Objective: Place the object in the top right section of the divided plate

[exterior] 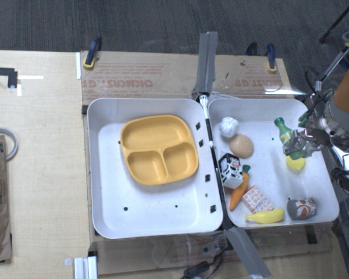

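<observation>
1. A pale wooden bench [41, 156] stands on dark grey carpet [163, 10], with cardboard [163, 74] clamped behind two white bins.
2. The left bin [104, 214] holds a yellow divided plate [160, 149], tilted, its sections bare.
3. The right bin [326, 185] holds a carrot [238, 194], banana [266, 216], milk carton [230, 170], green bottle [282, 128] and a yellow object [296, 164].
4. The gripper [296, 145] sits directly above that yellow object; whether the claw is spread or pinching cannot be told.

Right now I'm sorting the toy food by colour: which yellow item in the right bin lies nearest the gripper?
The lemon, right under the gripper; the banana lies far off at the bin's front edge.
</observation>
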`<state>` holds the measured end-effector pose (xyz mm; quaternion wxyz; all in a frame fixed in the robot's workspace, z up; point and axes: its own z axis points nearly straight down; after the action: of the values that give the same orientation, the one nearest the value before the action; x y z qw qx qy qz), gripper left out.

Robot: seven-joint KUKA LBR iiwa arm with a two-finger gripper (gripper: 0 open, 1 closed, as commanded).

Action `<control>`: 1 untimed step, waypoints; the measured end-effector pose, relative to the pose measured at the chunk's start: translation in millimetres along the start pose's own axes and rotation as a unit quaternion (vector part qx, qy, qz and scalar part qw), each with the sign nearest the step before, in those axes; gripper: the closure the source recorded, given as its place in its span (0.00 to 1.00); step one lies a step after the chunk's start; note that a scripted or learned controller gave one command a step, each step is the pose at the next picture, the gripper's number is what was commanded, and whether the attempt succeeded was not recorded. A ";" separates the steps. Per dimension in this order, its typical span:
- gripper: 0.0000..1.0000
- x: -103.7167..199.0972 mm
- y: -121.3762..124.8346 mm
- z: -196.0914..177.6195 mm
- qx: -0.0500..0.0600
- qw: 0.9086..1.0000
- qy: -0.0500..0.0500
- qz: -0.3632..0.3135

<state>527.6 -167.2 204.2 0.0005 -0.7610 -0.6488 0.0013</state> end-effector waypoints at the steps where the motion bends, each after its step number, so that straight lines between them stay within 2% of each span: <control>1: 1.00 42.5 -42.9 39.1 0.001 0.989 0.001 -0.145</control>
<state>491.9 -118.6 165.1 0.0014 -0.6586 -0.7525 0.0012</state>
